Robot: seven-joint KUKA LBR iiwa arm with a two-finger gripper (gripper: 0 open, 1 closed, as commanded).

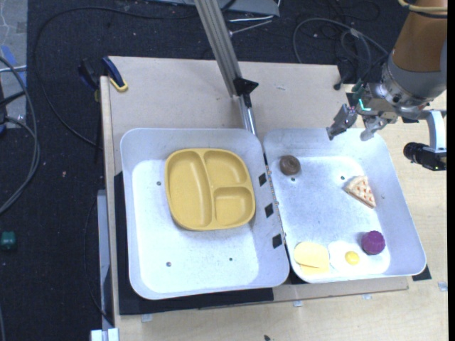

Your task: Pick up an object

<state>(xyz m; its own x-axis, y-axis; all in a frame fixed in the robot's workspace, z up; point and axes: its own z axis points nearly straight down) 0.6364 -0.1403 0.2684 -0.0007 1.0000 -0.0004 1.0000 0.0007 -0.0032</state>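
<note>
Pizza slice looks the likeliest pick, lying flat in the right bin, a short way toward six o'clock from the gripper. And up there the jaws hang spread apart, two dark fingers splayed with nothing between them, poised over the bin's far rim at about one o'clock of the bin. Above them runs the grey wrist and the orange band of the arm, coming in from three o'clock.

Working outward: a small brown round object sits near the bin's eleven o'clock corner, well apart from the slice. Down along the six o'clock edge, a pale yellow disc, a fried egg and a purple ball line up close together. Across in the left bin, a yellow divided plate fills the middle.

To do this well, I'd say: drop straight down over the slice, turn the jaws to straddle its narrow width, and go low enough to catch its thin edges before closing. It lies flat, so a shallow descent would likely skim over it.
</note>
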